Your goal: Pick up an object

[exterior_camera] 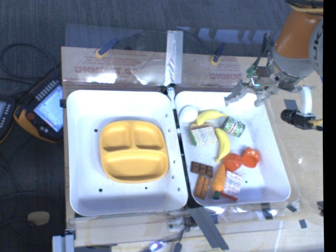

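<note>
Step in hand: you are at the approach stage, as I judge it. The arm (299, 30) sits at the upper right of the frame and nothing has been lifted yet.

Gripper: the gripper (251, 94) hangs over the top right corner of the right bin (275, 185), above the toys rather than among them.

Jaws: they stand spread apart, with nothing between them.

Task's thing: any toy will do, and all of them lie in the right bin at centre right of the frame. Nearest the jaws is the green can (233, 126), on its side just below and left of them.

Next move: you would need to come down and a little left to straddle one item. The can or the white egg (187, 113) looks the easiest choice to me, since each has some bare floor around it.

Right bin contents: two bananas (222, 142), one lying across the top of a checked block (203, 135); two red tomatoes (242, 160) touching each other; a carrot (219, 178) beside a small white packet (232, 182); a chocolate bar (201, 168) and a brown biscuit (201, 186) at lower left.

Left bin contents: the left bin (84, 106) holds one yellow divided tray (134, 150), with nothing in its compartments.

Risk: the lower toys are crowded, so a descent there may nudge neighbours.
</note>
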Motion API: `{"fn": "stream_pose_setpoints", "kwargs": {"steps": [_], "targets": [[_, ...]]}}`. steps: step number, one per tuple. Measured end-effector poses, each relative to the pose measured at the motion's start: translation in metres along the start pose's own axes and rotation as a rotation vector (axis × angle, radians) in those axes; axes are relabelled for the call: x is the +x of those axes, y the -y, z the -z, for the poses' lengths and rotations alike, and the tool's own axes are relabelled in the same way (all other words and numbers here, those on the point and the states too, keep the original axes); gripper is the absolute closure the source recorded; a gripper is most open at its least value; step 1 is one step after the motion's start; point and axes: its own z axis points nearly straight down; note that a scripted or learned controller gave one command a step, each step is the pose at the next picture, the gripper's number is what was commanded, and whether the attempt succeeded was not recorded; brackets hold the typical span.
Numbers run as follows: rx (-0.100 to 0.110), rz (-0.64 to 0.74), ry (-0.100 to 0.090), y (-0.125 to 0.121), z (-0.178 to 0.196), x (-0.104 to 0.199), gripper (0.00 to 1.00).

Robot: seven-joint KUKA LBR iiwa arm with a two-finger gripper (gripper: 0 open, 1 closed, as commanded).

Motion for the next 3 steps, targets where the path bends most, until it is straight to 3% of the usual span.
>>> {"fn": "stream_pose_setpoints", "kwargs": {"steps": [1, 2, 3], "targets": [[-0.022, 0.048, 0.007, 0.007, -0.12, -0.005, 0.0], [-0.01, 0.086, 0.006, 0.018, -0.16, -0.036, 0.0], [-0.011, 0.072, 0.006, 0.051, -0.16, -0.034, 0.0]]}}
